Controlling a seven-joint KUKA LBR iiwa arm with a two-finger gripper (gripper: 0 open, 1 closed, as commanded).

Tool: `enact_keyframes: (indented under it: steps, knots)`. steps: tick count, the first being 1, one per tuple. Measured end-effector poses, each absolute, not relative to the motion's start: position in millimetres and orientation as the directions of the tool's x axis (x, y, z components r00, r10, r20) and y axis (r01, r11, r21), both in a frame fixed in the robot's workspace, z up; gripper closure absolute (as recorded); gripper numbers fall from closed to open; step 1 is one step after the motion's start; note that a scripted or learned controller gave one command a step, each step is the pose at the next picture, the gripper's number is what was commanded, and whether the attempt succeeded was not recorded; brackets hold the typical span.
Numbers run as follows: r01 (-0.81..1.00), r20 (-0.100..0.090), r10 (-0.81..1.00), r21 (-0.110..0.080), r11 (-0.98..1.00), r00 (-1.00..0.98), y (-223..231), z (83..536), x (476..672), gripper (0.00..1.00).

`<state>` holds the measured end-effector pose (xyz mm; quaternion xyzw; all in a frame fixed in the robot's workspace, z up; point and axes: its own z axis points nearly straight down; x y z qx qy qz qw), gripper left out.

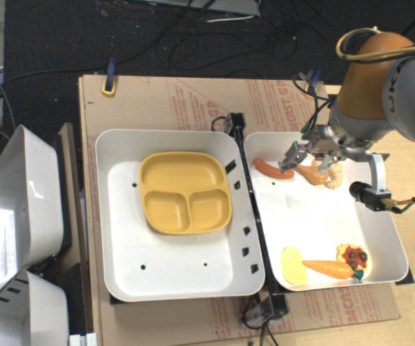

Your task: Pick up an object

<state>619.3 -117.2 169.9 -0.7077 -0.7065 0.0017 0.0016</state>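
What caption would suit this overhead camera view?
Robot gripper poised over a sausage and shrimp in the right bin; yellow tray in the left.

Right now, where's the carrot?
The carrot lies in the right bin, at its near edge, between a yellow piece and a pizza slice.

Arm (380, 78) reaches in — jaws (310, 161) spread, lowered.

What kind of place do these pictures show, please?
Probably a robot lab test bench: two white bins side by side on a cardboard-covered bench, toy food like a carrot and a yellow divided plate, and loose cables on the dark floor.
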Motion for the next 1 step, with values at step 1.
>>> enact_keyframes:
  steps: [1]
  knots:
    - [1.000, 0.001, 1.000, -0.006, -0.001, 0.001, -115.7, 105.7, 615.8, 0.00]
